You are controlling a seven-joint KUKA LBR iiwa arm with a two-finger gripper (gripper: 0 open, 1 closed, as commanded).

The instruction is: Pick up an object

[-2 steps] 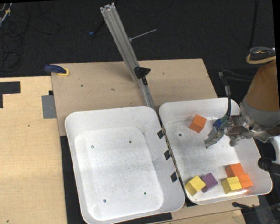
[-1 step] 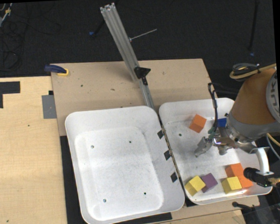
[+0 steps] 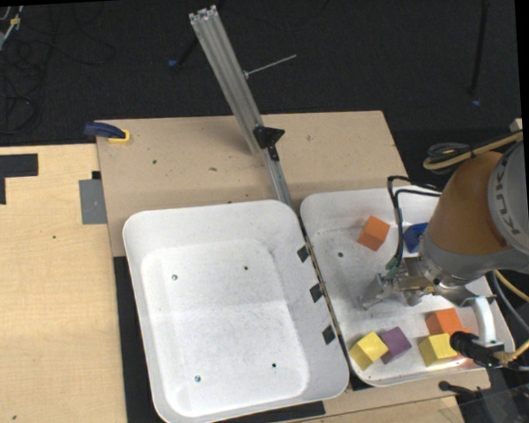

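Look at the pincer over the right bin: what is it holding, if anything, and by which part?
Nothing shows between its tips. The pincer sits low over bare floor of the right bin, apart from the orange block and the yellow block.

arm [image 3: 482, 218]: cut off by the right edge, so its upper links cannot be followed
blue object [image 3: 416, 235]: mostly hidden behind the wrist, shape cannot be told
gripper [image 3: 379, 293]: too small and blurred to read how its fingers stand
right bin [image 3: 337, 219]: far right part covered by the arm
orange block at the bin's right [image 3: 446, 320]: partly hidden by a white piece beside it
yellow block at the bin's lower right [image 3: 437, 349]: right side overlapped by a black cable
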